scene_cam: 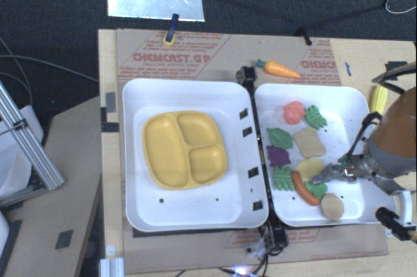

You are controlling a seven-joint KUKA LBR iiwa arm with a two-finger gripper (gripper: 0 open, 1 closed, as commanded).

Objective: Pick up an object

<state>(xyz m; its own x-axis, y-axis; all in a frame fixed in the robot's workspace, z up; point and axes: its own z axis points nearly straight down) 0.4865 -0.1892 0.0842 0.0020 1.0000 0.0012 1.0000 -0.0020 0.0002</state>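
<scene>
The right bin [355,100] holds several toy foods: a pink tomato [294,112], a green lettuce piece [316,117], a dark green leaf [280,137], a tan bread slice [309,143], purple grapes [278,156], a yellow piece [310,169], an orange-red sausage [304,188] and a beige potato [332,206]. My gripper [328,173] reaches in from the right and sits low in this bin. Its tip is at the right edge of the yellow piece, just above the sausage and a small green piece [318,190]. Nothing is visibly lifted.
The left bin [189,210] holds a yellow divided plate [186,148]. An orange carrot [279,69] lies on the cardboard behind the bins, and a yellow corn cob [378,100] lies beside the right bin's right wall. Black clips [247,132] line the divider between the bins.
</scene>
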